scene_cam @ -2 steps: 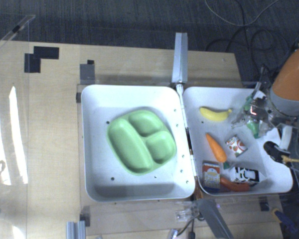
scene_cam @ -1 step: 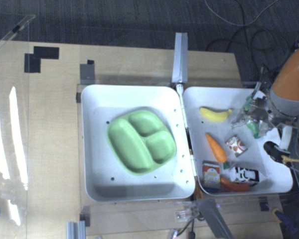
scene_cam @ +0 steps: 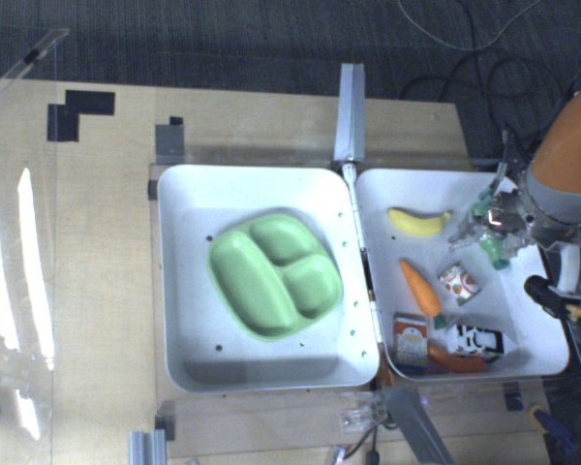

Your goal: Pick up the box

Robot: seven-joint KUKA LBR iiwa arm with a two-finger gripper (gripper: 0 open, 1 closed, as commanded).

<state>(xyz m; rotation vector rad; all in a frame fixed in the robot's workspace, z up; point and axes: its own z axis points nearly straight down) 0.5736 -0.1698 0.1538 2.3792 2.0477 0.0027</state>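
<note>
The box [scene_cam: 412, 336] is small, white and orange-red, and lies near the front left corner of the right bin [scene_cam: 552, 356]. A red item [scene_cam: 457, 360] lies just in front of it, and a black-and-white pack [scene_cam: 477, 339] is to its right. My gripper [scene_cam: 493, 234] hangs over the right bin's far right part, well behind and to the right of the box and apart from it. Nothing shows in its grasp. The grey arm with its orange band [scene_cam: 571, 148] reaches in from the right edge.
A banana [scene_cam: 418, 222], a carrot [scene_cam: 420, 288] and a small tilted can [scene_cam: 459, 283] lie in the right bin between gripper and box. The left bin [scene_cam: 189, 356] holds a green divided plate [scene_cam: 274, 275]. A metal post [scene_cam: 351, 114] stands behind the bins' divide.
</note>
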